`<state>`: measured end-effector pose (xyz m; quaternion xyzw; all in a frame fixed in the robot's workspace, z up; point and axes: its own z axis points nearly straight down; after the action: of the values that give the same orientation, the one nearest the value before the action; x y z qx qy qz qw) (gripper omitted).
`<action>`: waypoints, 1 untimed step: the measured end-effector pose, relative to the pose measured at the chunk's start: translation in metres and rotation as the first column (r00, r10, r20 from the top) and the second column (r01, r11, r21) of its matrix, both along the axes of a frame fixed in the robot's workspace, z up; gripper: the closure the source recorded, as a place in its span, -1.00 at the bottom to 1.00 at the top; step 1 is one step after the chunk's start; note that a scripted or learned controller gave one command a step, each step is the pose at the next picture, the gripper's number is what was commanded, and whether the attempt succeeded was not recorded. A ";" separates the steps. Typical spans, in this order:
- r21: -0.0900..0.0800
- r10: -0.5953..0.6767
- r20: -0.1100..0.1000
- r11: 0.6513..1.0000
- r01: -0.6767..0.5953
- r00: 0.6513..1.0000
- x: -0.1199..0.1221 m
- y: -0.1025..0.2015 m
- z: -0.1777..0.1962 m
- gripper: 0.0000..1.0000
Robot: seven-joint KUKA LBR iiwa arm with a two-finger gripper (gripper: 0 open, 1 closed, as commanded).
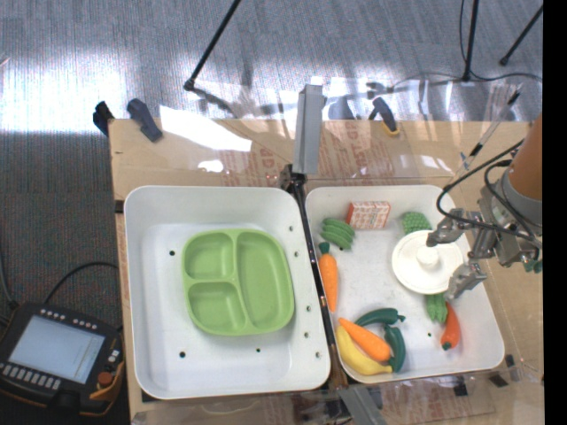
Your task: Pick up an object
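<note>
My gripper [453,257] hangs over the right side of the right bin [354,290], open, its two fingertips [440,234] spread apart. Between and just left of them lies a white round dish [416,268] with a small knob in its middle; nothing is held. Around it lie a small carrot [451,328], a green leafy piece [435,307], a green ridged piece [413,221] and a red-and-white box [368,214]. Further left are a pea pod [337,232] and a long carrot [329,278]. At the front sit an orange carrot [365,340], a banana [359,358] and dark green pods [394,345].
The left bin [151,237] holds a light green divided plate [237,282]. A grey upright post [307,131] stands behind the seam between the bins. Cables run down to the wrist at the right. A teach pendant [53,352] lies on the floor at the lower left.
</note>
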<state>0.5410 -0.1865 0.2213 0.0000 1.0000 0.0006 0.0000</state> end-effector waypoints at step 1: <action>0.003 -0.042 -0.011 0.999 0.042 0.999 -0.007 0.003 -0.106 -1.00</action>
<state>0.5340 -0.1831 0.1152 0.0211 0.9998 0.0020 -0.0056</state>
